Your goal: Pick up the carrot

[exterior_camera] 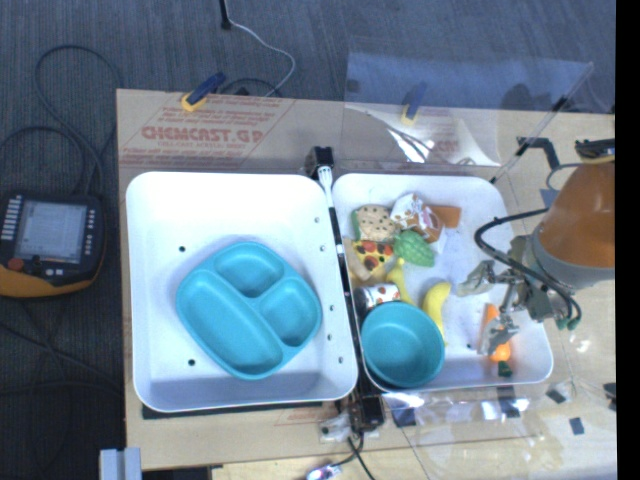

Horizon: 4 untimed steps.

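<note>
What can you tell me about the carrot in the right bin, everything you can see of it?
The carrot is a small orange piece, plastic by its look, with a bit of green at its lower end. It lies roughly lengthwise near the right wall of the right bin, close to the front corner. The claw sits right over its upper part and hides some of it, so its full shape and whether it is gripped cannot be told. The yellow banana lies apart to its left.

Blue bowl (pixel 402 343) and banana (pixel 437 302) crowd the carrot (pixel 497 339).
</note>
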Motion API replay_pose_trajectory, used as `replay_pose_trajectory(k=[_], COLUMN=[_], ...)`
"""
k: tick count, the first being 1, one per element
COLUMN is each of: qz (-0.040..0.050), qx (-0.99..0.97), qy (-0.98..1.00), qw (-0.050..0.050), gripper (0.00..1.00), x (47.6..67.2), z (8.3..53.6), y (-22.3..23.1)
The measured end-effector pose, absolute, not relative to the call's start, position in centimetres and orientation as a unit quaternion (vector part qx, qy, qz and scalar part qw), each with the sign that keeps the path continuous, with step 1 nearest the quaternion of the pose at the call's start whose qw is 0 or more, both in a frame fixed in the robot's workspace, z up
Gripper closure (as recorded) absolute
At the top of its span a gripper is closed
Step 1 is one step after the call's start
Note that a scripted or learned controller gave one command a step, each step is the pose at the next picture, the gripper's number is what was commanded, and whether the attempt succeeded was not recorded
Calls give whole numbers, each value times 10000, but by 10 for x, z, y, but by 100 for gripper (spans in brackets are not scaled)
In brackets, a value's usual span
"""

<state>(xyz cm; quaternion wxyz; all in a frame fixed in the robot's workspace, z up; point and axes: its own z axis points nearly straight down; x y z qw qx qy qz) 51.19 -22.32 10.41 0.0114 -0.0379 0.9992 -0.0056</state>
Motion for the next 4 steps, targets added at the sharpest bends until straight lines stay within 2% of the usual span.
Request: replay_pose_trajectory(k=[1,2,3,4], qz=[-20,-47,-3,-15], qx=[983,979,1167,693], qy=[9951,9951,9932,9976], qw=[99,142,31,23], gripper=[0,100,100,100], x=[494,498,486,486], z=[92,105,139,157], y=[-224,-225,-213,-224])
